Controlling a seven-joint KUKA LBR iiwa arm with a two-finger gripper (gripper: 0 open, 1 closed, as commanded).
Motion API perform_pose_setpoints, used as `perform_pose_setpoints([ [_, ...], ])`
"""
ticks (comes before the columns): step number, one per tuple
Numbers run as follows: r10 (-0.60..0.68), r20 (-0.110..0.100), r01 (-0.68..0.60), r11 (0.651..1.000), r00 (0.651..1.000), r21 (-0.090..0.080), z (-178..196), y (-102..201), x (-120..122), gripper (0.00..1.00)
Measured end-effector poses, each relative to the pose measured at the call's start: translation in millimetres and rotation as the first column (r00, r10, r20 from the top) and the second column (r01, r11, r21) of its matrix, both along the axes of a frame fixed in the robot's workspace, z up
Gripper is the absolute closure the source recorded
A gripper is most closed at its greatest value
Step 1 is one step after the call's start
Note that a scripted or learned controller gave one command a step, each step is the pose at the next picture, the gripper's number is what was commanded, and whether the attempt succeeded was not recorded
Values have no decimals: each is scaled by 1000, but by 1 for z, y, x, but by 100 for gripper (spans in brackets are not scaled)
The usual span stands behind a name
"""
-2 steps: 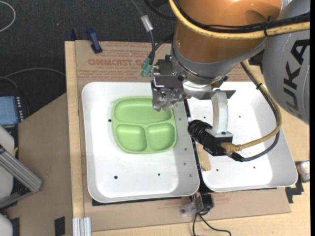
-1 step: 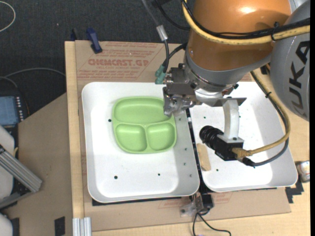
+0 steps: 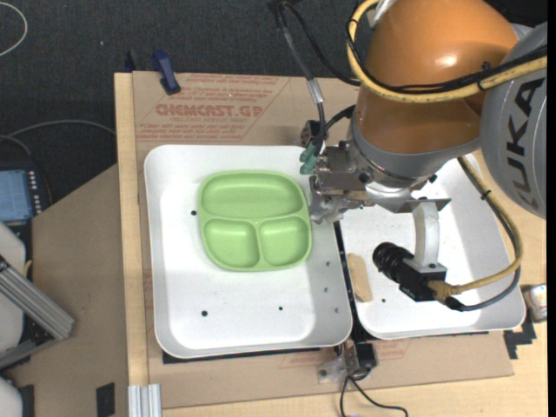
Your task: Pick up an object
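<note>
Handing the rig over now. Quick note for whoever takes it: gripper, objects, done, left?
Gripper: low over the right rim of the left bin, at the right edge of the green divided plate. Open or shut cannot be judged from this view, and nothing is seen held.
Objects: the green divided plate lies flat in the left bin, in its upper half. A small tan wooden stick lies at the left edge of the right bin.
Done: no pick confirmed.
Left: grasp an object, probably the plate by its right rim, and lift it.
</note>
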State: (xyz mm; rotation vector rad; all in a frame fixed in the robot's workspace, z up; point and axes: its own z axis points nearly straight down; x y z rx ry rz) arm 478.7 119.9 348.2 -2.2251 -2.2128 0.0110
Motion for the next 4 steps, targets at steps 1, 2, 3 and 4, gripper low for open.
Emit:
perform_pose_setpoints([
  [1,8,11,-8,1000,1000,4,22,22,5,100],
  [2,16,26,-17,1000,1000,13,197,109,0,100],
  [3,-1,2,1,1000,1000,0,170,47,0,100],
  [4,1,-6,-1,1000,1000,-3,53,21,-1,100],
])
